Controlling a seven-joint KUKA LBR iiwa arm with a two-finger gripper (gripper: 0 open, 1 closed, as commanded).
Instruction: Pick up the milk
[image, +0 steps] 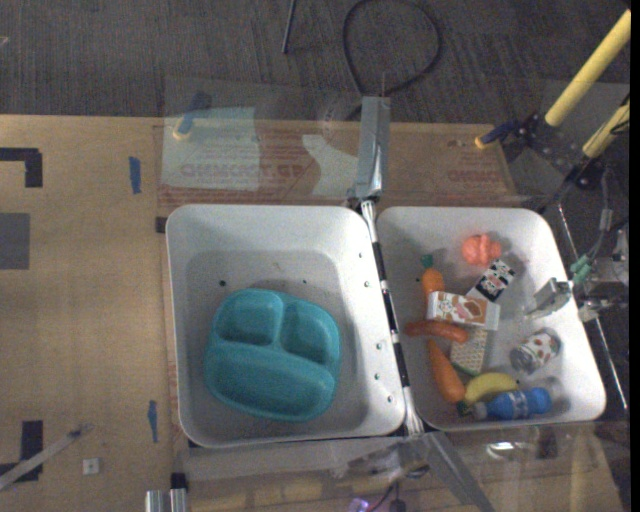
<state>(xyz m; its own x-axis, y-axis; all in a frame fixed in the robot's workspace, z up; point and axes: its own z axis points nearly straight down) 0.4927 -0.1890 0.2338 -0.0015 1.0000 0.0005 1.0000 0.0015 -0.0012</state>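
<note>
Milk (494, 280) lies in right bin (570, 250); hand (556, 295) just beside it.

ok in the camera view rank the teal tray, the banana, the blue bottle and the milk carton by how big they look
1. teal tray, by far the largest
2. blue bottle and banana: they look about alike, so I won't rank them
3. milk carton, black and white, looks smallest, though not by much

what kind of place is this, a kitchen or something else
Likely a robotics lab bench, not a kitchen: two white bins sit on taped brown board, one holding a teal divided tray, the other toy groceries like a milk carton, while a cable loops across carpet.
</note>
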